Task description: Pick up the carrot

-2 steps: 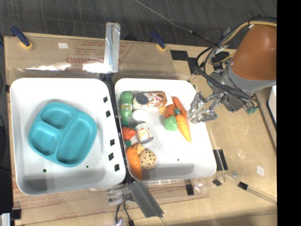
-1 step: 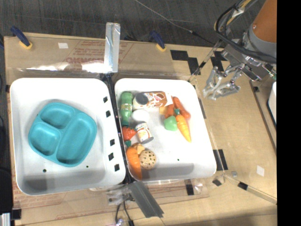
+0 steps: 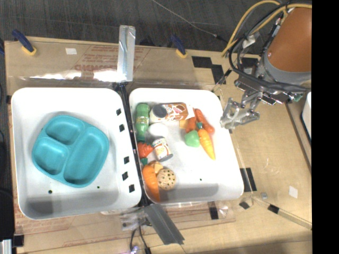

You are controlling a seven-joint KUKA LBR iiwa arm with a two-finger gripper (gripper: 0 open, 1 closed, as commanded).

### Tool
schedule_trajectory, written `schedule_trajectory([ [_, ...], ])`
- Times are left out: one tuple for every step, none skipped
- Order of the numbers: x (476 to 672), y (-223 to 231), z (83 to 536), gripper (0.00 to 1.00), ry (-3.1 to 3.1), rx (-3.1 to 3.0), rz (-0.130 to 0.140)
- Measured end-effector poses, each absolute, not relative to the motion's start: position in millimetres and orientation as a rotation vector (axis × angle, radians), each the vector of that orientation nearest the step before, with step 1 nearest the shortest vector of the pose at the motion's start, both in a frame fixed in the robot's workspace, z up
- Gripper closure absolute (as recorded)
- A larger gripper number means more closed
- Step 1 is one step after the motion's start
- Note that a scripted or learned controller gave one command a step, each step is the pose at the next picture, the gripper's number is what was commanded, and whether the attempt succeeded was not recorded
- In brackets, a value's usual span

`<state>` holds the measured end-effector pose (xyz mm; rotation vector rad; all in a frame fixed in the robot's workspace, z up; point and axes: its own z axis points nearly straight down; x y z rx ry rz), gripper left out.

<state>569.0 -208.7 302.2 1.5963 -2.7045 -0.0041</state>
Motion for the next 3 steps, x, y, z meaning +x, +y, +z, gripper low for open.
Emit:
schedule_trajectory([
  [570.6,-208.8,347.9,1.0,-2.239,2.207,0.003],
  [534.4,-209.8,350.9,1.0,-1.525,2.747,-0.005],
  [493.1,-197.8,315.7,1.0,-0.95,2.997,0.0],
])
